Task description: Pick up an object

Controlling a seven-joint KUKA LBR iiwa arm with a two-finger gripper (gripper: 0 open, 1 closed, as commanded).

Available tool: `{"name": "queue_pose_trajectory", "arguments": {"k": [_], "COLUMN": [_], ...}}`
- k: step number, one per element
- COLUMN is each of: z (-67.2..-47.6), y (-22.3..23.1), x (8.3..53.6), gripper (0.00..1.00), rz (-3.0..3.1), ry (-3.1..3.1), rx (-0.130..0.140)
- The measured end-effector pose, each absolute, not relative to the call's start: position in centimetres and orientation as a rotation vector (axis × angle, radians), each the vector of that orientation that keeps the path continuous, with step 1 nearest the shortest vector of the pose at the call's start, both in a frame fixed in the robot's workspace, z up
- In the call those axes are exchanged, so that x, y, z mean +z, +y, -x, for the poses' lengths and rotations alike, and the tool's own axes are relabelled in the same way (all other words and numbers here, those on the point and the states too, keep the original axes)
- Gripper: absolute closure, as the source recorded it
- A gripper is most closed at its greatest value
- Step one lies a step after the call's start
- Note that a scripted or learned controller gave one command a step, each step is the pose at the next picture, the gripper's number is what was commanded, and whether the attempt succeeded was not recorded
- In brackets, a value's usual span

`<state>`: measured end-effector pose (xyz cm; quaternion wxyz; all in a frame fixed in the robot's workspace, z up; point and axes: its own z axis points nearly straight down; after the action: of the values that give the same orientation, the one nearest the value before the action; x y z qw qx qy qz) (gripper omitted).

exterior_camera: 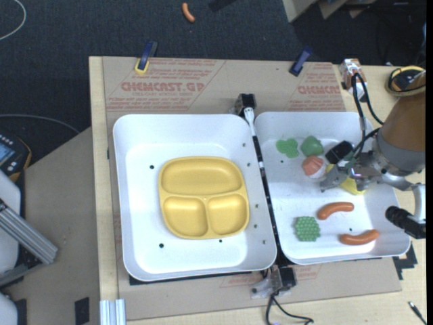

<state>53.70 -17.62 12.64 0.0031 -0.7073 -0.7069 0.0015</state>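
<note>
Inside the right bin [291, 246], the gripper [336, 176] hovers low; whether it is parted or closed cannot be told. A reddish toy [312, 166] lies just beside it at ten o'clock (apparently untouched), a sausage [335, 210] near at six.

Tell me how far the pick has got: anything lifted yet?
Nothing looks lifted. The pincer is down in the right bin, beside the red-and-white toy. Both sausages, the green pieces and the broccoli lie on the floor. The grasp and the lift are left.
</note>
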Motion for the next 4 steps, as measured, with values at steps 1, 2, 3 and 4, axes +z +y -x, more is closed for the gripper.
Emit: {"name": "queue_pose_trajectory", "arguments": {"k": [1,2,3,4], "z": [-53.6,-53.7,-54.6,-54.3], "y": [-17.5,-17.6,-17.5,-16.8], "x": [8.2,9.5,14.1,18.9], "gripper": [0.00,1.00,1.00,1.00], "rz": [2.217,2.224,2.225,2.224], "ry": [-2.217,-2.221,-2.228,-2.227], "rx": [0.004,0.000,-0.004,-0.005]}}
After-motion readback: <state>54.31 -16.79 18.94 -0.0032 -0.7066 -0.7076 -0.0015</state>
